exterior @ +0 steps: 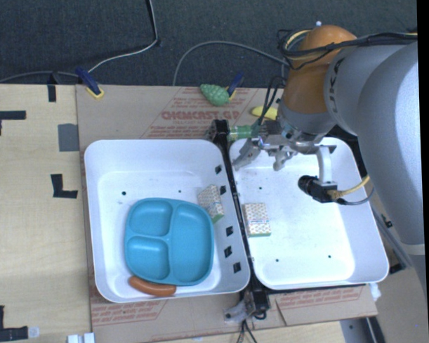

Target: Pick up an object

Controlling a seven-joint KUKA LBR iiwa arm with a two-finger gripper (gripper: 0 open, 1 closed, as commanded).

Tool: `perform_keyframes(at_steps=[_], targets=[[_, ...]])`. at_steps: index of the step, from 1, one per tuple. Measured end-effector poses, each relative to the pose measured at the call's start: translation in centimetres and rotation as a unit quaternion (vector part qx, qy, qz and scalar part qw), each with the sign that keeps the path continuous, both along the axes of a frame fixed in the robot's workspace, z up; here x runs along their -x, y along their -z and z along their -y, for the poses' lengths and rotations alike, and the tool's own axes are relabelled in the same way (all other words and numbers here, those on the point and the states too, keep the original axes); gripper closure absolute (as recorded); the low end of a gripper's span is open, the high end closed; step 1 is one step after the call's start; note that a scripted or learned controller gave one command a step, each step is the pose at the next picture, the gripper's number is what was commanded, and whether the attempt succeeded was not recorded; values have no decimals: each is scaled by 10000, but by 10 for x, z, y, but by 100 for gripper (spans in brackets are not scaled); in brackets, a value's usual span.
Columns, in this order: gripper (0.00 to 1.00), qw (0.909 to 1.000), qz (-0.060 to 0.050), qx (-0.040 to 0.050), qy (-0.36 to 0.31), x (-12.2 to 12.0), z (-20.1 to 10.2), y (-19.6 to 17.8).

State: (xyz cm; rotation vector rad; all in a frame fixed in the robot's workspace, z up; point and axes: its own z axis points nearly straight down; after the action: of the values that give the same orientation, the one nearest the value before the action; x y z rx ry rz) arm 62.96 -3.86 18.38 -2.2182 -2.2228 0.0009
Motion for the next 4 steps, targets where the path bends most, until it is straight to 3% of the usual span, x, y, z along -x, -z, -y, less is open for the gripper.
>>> perform_keyframes(at_steps=[1,2,3,4], targets=[[0,10000,-1,1,2,-4,-8,-2],[0,10000,-1,3,4,67,-36,0],[0,10000,-1,10,13,49,24,0],[0,10000,-2,0,3,49,3,0]])
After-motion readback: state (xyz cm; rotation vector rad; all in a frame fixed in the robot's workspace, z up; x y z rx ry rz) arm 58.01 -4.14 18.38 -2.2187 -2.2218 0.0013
